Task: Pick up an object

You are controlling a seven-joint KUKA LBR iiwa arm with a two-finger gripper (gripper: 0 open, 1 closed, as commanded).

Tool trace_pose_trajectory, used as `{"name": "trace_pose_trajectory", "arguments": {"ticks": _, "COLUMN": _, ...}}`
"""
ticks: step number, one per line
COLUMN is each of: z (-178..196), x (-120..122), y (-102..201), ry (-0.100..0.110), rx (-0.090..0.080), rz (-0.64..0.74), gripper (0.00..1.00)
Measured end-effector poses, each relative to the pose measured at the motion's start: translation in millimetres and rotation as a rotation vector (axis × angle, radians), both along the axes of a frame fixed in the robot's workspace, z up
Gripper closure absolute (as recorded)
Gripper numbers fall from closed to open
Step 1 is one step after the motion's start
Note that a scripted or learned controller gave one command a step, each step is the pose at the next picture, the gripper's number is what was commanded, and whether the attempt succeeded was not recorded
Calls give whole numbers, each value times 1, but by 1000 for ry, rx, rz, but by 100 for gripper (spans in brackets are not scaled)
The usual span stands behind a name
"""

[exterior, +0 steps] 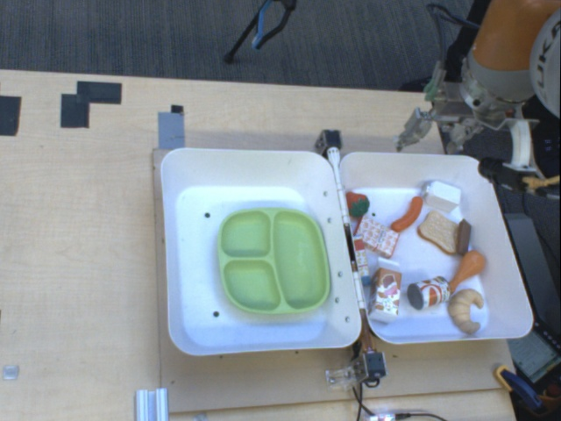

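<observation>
The right bin point(513, 310) holds several toy foods: a red sausage point(406, 215), a bread slice point(436, 231), a white block point(443, 195), an orange carrot point(470, 268), a croissant point(466, 310), a small can point(427, 293), a brown carton point(387, 292), a red-and-white box point(375, 235) and a red fruit point(357, 204). My gripper point(439, 135) hangs above the bin's far edge, below the orange wrist band. It is open, with nothing between its fingers point(413, 133).
The left bin point(188, 235) holds a green divided plate point(273, 261). A ridge point(344, 226) separates the two bins. Black tape marks point(88, 102) lie on the wooden bench at far left. Cables and clips sit near the front edge point(364, 371).
</observation>
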State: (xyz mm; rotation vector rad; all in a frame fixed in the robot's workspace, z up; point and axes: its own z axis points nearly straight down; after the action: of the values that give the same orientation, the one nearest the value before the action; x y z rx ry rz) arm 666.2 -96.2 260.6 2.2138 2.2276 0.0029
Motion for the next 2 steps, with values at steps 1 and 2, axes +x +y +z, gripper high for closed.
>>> {"name": "trace_pose_trajectory", "arguments": {"ticks": 1, "z": -89, "x": -78, "y": -52, "ry": 2, "rx": -1, "rz": -4, "gripper": 0}}
{"name": "trace_pose_trajectory", "arguments": {"ticks": 2, "z": -172, "x": -28, "y": -41, "ry": -10, "rx": -2, "rz": 0, "gripper": 0}}
